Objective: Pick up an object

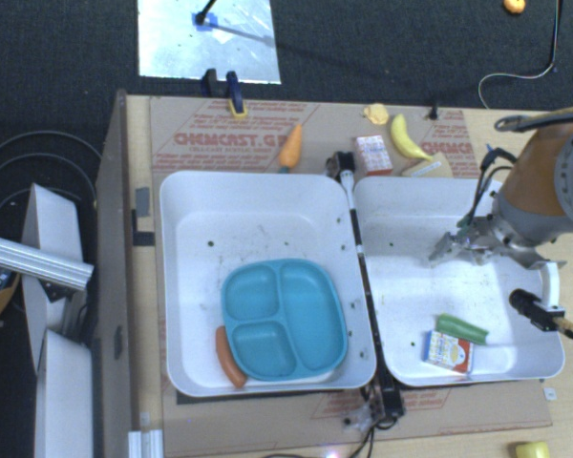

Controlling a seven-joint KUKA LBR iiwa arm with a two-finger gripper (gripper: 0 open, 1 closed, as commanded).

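Faintly, "CHEMCAST" on board [231, 139], pincer [451, 249] nearby

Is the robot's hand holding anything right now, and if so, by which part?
Nothing shows in the hand. It hangs over bare floor of the right bin, apart from the green object and small box.

The arm [544, 184] runs off the right edge, so only its orange band and wrist show. Whether the hand [456, 247] is spread or closed cannot be told — it is a small grey blur over the right bin [401, 284]. The orange sausage [229, 356] lies partly under the blue tray [284, 319] (its right side hidden). At the bottom edge a yellow thing [532, 450] is cut off — unidentifiable.
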